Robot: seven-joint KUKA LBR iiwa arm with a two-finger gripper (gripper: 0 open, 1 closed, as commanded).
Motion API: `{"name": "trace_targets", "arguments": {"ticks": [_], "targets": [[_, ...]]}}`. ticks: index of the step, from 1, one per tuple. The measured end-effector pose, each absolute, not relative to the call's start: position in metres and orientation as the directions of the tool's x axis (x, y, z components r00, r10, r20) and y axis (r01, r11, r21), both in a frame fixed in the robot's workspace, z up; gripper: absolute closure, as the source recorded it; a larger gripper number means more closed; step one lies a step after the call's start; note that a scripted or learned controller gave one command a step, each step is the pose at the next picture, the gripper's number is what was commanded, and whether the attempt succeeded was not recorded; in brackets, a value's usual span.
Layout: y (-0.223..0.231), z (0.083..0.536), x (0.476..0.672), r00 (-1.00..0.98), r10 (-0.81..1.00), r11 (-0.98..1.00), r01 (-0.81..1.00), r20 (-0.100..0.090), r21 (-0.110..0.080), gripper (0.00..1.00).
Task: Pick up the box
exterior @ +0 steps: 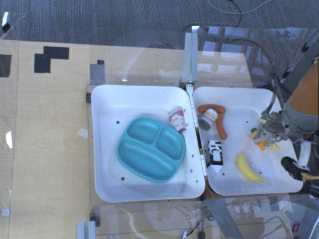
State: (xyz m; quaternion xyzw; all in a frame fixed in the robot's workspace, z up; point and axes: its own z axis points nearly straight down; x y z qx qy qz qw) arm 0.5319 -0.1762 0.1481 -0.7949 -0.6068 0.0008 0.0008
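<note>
1. One wooden worktop (45,133), lower frame, carries two white bins (99,183).
2. One teal divided plate (151,148) lies in the left bin.
3. One arm's pincer (266,133) at right; fingers' state: cannot tell.
4. One yellow banana (249,169), one orange sausage (219,118).
5. One black-and-white box (215,153), right bin's left edge.
6. One red packet (177,119).

Grey arm (301,116) with a broad orange band above the wrist, rounded and smooth in shape. Below the wrist, a grey metal hand (269,128) of small blocky parts. Thin dark cables running up along the side. Black rounded piece at the lower end, beside a white panel. Markings too small to read.
</note>
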Motion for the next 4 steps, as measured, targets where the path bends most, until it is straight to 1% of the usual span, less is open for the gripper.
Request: {"name": "trace_targets", "arguments": {"ticks": [1, 2, 3, 4], "targets": [[-0.176, 0.149, 0.532, 0.264, 0.965, -0.264, 0.965, 0.0, -0.001, 0.0], [-0.194, 0.137, 0.612, 0.267, 0.964, -0.267, 0.964, -0.001, 0.001, 0.0], [-0.156, 0.18, 0.593, 0.443, 0.897, -0.443, 0.897, 0.0, 0.001, 0.0], [-0.178, 0.104, 0.627, 0.505, 0.863, -0.505, 0.863, 0.01, 0.012, 0.0]]}}
